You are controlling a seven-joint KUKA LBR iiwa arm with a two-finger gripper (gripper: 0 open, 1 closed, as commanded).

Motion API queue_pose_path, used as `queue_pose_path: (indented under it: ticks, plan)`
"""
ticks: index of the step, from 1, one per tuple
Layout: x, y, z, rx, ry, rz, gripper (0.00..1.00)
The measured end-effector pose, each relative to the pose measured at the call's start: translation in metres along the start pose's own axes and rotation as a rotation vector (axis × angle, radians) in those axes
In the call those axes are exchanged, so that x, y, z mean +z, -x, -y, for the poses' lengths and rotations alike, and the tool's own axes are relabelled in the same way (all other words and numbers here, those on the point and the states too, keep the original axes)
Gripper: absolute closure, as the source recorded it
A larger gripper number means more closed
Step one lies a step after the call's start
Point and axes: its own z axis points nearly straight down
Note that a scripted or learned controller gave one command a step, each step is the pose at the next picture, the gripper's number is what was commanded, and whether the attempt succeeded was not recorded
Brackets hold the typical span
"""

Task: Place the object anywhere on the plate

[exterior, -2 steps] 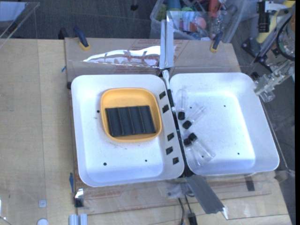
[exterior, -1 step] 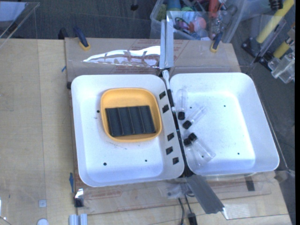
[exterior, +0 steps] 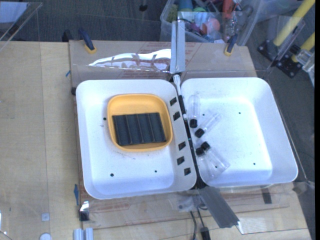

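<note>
Plate (exterior: pixel 114 106) yellow in left bin (exterior: pixel 90 174), dark ridged block (exterior: pixel 139 129) lying flat on it

We see a pale wooden bench (exterior: pixel 35 134) filling most of the view, its grain running in light boards. At its far edge, dark grey carpet (exterior: pixel 100 9) covers the floor. A clear plastic crate (exterior: pixel 212 9) of bright jumbled toys stands on that floor behind the bench, just right of centre. Further right we see yellow bars (exterior: pixel 295 19) on a black stand (exterior: pixel 285 56). Blue clamps (exterior: pixel 89 43) grip the bench's far edge at left and right. A clear acrylic sheet (exterior: pixel 20 16) leans at the top left corner. The light is even and soft, with faint shadows.
</note>
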Motion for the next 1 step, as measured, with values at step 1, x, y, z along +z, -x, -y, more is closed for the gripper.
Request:
queue_pose_path:
  ticks: [1]
  plan:
    - [-0.0251,0.003,0.0029,-0.298,0.001,0.0,1.0]
